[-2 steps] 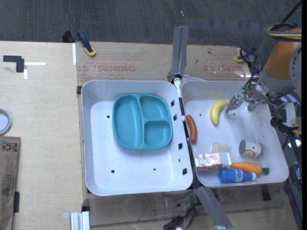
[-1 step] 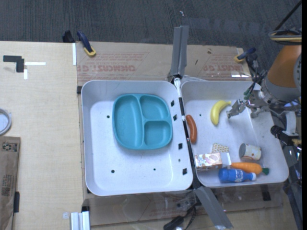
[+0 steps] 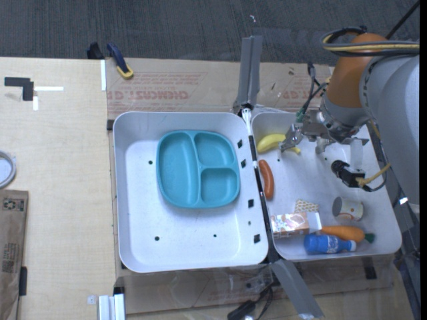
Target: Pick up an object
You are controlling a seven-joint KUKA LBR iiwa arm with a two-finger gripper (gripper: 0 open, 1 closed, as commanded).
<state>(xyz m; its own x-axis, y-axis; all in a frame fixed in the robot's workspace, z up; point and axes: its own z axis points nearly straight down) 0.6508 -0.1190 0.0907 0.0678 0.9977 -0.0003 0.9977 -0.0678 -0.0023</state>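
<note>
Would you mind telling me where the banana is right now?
In the camera view, the banana lies in the right bin, at its far left corner, just above the hot dog and beside the gripper.

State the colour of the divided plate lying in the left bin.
Turquoise blue, uniform with no pattern. The divided plate shows clearly in the camera view.
</note>
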